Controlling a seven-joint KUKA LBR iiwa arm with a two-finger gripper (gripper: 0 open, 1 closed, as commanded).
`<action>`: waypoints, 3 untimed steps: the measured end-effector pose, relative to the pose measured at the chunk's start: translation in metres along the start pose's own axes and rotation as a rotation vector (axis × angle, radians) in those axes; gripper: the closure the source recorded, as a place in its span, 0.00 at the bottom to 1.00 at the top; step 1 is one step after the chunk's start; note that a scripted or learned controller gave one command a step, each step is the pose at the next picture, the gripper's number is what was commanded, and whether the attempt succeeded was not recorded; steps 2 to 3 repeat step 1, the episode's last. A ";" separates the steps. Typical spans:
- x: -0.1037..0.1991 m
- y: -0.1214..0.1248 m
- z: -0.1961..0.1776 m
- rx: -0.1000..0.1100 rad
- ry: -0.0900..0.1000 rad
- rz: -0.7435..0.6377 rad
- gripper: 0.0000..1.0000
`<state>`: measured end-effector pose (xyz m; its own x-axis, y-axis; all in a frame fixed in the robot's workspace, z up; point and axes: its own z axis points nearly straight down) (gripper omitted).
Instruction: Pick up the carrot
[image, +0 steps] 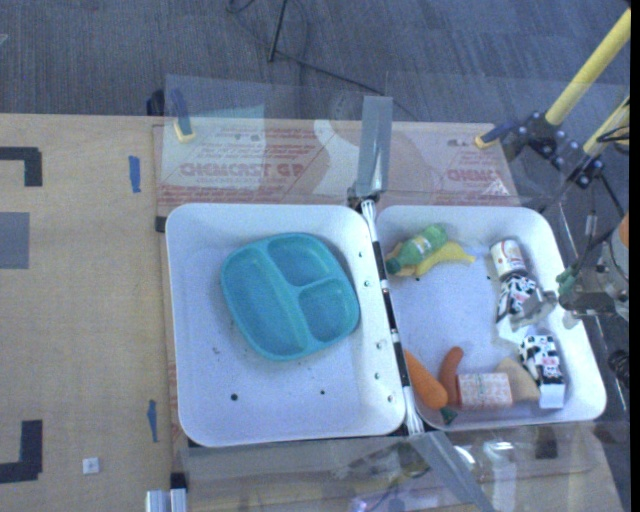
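The pale wooden table (80, 300) carries two shallow white plastic bins: the left bin (190, 390) sits touching the right bin (580, 400), edge to edge.

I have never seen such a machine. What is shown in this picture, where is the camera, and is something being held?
One camera looks down at a slant on a bench with two white bins. The left bin holds a blue divided plate. The right bin holds toy food: the carrot at its near left edge, a green and yellow piece, a can, small cartons. The robot arm reaches in from the right; its gripper is at the right bin's far side, away from the carrot. I cannot tell whether it holds anything.
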<state>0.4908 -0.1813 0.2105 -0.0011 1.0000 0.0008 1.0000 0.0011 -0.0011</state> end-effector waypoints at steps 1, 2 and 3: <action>0.081 0.012 0.092 -0.001 0.000 -0.086 0.00; 0.081 0.012 0.092 -0.001 0.000 -0.086 0.00; 0.081 0.012 0.092 -0.001 0.000 -0.086 0.00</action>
